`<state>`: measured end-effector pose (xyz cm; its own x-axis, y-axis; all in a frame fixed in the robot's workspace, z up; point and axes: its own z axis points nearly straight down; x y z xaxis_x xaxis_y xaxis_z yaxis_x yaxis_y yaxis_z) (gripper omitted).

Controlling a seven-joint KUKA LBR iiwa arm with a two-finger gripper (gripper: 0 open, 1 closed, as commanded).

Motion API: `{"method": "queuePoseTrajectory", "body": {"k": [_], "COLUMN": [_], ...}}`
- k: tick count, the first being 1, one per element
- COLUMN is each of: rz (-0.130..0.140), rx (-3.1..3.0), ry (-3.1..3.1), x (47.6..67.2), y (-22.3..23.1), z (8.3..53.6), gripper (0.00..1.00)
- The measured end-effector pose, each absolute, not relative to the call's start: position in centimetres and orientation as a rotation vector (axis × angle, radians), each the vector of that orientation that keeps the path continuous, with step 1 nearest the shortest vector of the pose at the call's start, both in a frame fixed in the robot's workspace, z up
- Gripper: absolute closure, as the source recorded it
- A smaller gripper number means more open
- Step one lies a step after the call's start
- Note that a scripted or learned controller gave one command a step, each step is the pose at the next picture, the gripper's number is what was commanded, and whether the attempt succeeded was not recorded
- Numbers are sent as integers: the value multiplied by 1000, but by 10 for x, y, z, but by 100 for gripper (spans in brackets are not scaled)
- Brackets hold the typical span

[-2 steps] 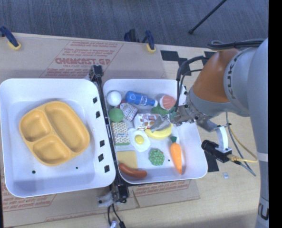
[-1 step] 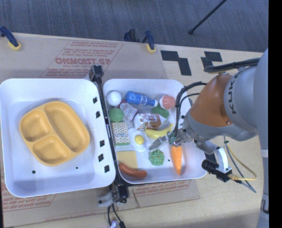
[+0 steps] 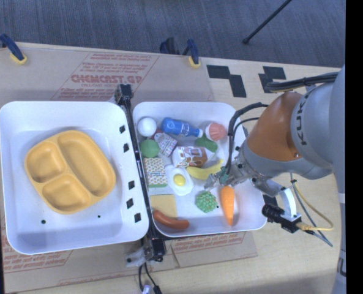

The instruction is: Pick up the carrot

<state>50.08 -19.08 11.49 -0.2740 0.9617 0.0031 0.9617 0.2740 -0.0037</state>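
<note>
Approach step: pincer [image 3: 223, 179] is hovering just at the carrot's [image 3: 228, 204] top end, grip state impossible to tell; carrot is lying at 5 o'clock in the right bin [image 3: 245, 224], apparently not yet lifted. Next move is calling for closing squarely across the carrot. Count: two bins, one yellow tray [image 3: 70, 170], one carrot, one sausage [image 3: 171, 221], one egg [image 3: 180, 180].

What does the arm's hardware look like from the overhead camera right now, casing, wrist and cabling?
The arm has a rounded grey casing with dark lettering partly visible, and a glossy orange band above the wrist. A black cable loops over the band's left side. Below the wrist sit small metallic parts, a white bracket and a black connector, with thin yellowish wires trailing right.
</note>
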Motion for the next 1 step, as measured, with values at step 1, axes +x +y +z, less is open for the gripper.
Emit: {"method": "queuePoseTrajectory", "body": {"k": [1], "rz": [2], "rx": [-2235], "ry": [-2205], "x": [484], "y": [-174], "z": [171], "gripper": [100]}}
